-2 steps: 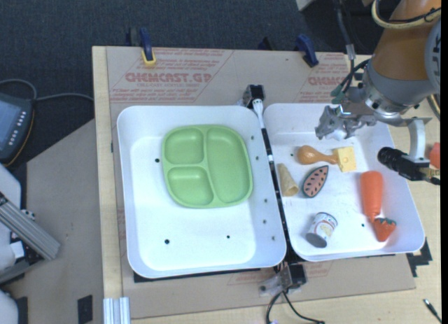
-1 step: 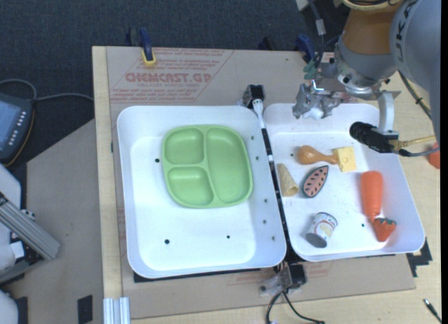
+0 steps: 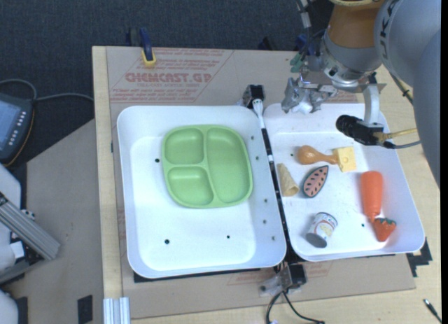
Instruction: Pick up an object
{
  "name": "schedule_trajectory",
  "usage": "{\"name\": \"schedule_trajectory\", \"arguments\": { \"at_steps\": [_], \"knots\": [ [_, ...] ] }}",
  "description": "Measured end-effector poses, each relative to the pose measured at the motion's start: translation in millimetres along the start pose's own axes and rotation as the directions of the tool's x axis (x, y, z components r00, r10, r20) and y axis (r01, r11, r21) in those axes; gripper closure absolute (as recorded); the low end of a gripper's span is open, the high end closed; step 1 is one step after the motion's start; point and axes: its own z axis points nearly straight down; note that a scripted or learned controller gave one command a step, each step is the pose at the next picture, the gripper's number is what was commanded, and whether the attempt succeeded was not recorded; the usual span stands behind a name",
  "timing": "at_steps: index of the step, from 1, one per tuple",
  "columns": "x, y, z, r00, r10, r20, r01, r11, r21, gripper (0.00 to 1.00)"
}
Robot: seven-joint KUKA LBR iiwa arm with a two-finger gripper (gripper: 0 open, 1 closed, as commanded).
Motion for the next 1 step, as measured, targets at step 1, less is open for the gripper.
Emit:
{"name": "schedule_trajectory", "arguments": {
  "at_steps": [1],
  "knots": [
    [-1.4,0.8,-1.0,1.000,0.001,0.001,-0.001,1.000,0.001,1.00]
  ]
}}
